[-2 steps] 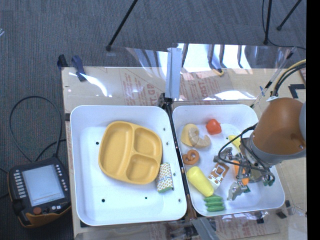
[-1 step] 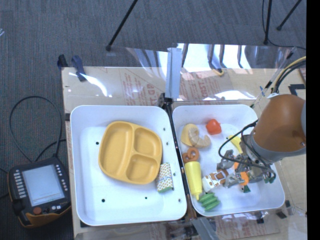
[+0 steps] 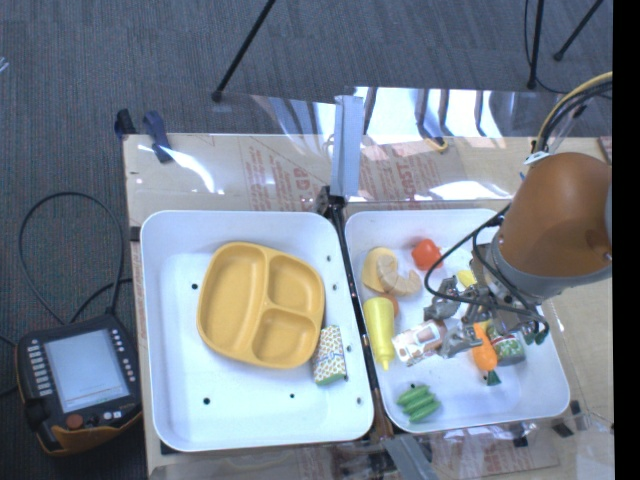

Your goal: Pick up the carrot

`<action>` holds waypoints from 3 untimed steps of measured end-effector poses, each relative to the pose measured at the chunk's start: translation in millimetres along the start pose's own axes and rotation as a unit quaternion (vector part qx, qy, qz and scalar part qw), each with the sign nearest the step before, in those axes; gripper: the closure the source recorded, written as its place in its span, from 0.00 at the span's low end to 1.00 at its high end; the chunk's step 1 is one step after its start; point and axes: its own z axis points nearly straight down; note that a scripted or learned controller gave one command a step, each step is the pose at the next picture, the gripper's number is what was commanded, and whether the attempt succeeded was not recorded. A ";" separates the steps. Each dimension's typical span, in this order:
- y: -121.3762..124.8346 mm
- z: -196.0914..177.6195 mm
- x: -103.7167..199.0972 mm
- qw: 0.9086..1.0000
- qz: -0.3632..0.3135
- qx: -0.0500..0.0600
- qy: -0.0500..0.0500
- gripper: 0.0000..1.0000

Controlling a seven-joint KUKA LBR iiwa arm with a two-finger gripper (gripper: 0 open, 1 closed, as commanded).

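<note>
The carrot (image 3: pixel 485 354) is a small orange piece with a green tip pointing toward the front, lying in the right bin (image 3: pixel 530 393) near its right side. My gripper (image 3: pixel 468 330) is low over that bin, directly at the carrot's left upper end and touching or nearly touching it. The arm's orange band and wrist hang above it and hide part of the gripper and the bin behind. A small white can (image 3: pixel 418 340) lies just left of the gripper.
The right bin also holds a yellow bottle (image 3: pixel 379 330), a bread piece (image 3: pixel 391 273), a red-orange fruit (image 3: pixel 426 254), green beans (image 3: pixel 418 402) and a green-red item (image 3: pixel 511 348). The left bin (image 3: pixel 165 388) holds a yellow divided plate (image 3: pixel 262 304) and a speckled packet (image 3: pixel 329 354).
</note>
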 end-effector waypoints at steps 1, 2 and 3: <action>-23.0 -126.9 -8.5 0.993 -0.114 -0.003 0.000 1.00; -103.2 24.2 35.3 0.951 -0.309 -0.007 0.004 1.00; -66.2 75.0 34.3 0.939 -0.343 -0.001 -0.005 1.00</action>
